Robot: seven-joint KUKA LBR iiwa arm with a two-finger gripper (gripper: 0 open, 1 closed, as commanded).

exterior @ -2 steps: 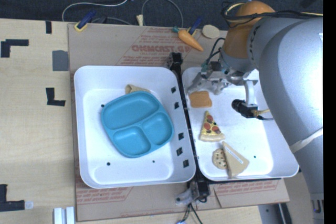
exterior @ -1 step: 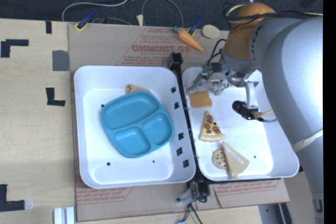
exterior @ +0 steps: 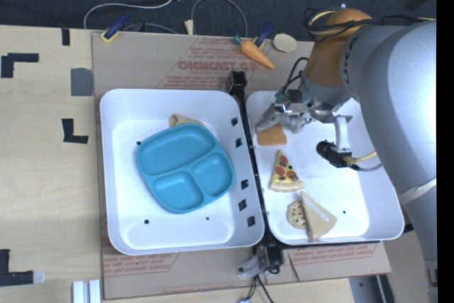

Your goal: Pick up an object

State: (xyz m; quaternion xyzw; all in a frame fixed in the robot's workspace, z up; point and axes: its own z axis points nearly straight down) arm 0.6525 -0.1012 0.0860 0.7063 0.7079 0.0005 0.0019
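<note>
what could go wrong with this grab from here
1. The gripper sits at the left wall of the right bin, right over the tan toy piece; it may nudge the piece against the wall instead of lifting it.
2. The pizza slice lies just below and could get bumped.
3. The black cable near the wrist might snag.

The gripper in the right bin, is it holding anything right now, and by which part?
It cannot be told. The gripper sits low over the tan toast-like piece at the right bin's upper left, but whether it grips the piece isn't visible.
</note>
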